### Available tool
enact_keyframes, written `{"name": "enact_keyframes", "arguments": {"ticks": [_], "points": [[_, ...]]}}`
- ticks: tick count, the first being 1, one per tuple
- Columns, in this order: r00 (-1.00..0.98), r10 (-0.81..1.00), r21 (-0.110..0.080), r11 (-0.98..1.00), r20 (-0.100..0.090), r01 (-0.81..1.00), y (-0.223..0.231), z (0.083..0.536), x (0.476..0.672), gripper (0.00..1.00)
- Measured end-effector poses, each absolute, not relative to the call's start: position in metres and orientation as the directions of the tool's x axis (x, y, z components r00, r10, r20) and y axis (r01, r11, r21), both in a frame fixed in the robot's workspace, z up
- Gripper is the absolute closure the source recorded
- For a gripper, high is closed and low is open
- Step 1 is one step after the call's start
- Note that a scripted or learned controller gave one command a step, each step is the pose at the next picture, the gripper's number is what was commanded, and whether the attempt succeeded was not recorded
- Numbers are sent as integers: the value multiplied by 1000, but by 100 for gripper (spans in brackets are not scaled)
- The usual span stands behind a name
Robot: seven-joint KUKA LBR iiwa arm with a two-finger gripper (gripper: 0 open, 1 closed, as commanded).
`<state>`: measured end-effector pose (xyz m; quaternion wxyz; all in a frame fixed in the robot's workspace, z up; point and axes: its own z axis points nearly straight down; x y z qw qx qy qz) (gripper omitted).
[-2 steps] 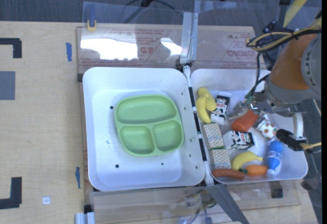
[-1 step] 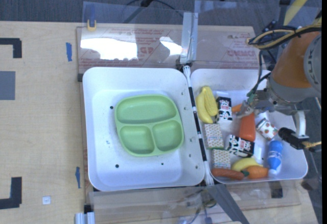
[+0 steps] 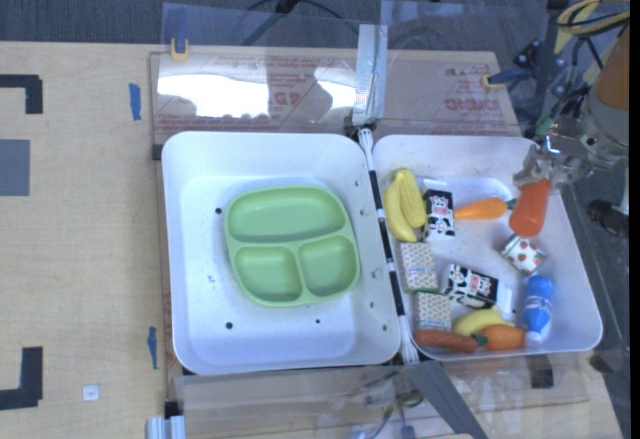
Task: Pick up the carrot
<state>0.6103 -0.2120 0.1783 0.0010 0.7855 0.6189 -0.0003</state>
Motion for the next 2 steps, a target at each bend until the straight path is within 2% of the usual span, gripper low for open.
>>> {"name": "enact_keyframes", "arguments": {"ticks": [1,2], "points": [[333,943,2,-333,-2,943,-212,240,632,100],[333,943,1,-333,-2,943,-212,240,632,0]]}}
